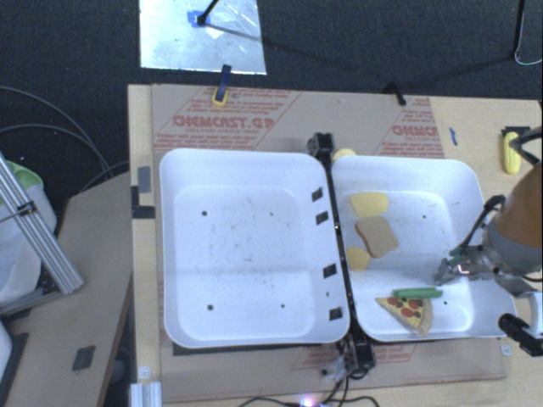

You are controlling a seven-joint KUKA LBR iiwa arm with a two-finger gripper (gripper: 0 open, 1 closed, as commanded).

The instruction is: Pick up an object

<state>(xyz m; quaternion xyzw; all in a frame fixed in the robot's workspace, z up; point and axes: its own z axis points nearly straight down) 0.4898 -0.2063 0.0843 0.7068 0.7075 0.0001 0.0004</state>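
The claw [448, 270] hovers low in the right bin [458, 176], grip unreadable, near the green stick [416, 292], presumably its target.

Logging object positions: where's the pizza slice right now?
The pizza slice lies in the right bin, near its front edge, just below a green stick and left of the gripper.

White bins [246, 164]; tan toast slice [376, 236]; red-dotted pizza slice [407, 309]; green stick [416, 292]; pale yellow piece [370, 203].
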